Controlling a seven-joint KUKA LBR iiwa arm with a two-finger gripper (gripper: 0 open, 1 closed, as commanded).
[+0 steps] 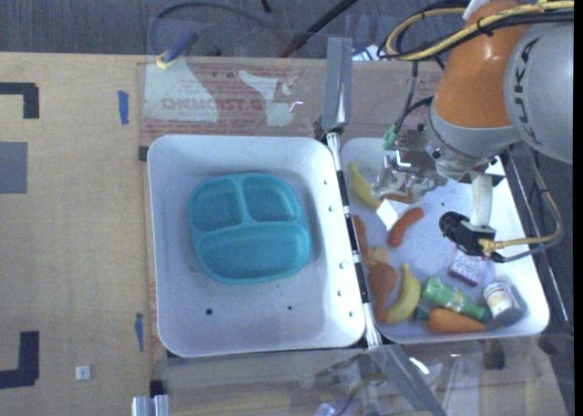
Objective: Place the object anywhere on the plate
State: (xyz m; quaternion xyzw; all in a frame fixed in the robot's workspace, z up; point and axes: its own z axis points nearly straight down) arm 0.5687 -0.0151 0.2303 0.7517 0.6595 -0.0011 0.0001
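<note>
At the right bin's [537, 309] near edge lie a carrot [453, 320], a green bottle [448, 296] and a banana [406, 294]. Farther back a red sausage [405, 226] rests beside the gripper [401, 179], which hangs over the bin; its grip cannot be told. The teal plate [249, 227] sits in the left bin [182, 314].

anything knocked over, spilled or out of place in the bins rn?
Nothing stands out. The teal plate lies flat in the left bin with nothing on it. The toy food, including a banana and a carrot, lies loosely in the right bin, all inside its rim. The gripper is over the right bin.
</note>
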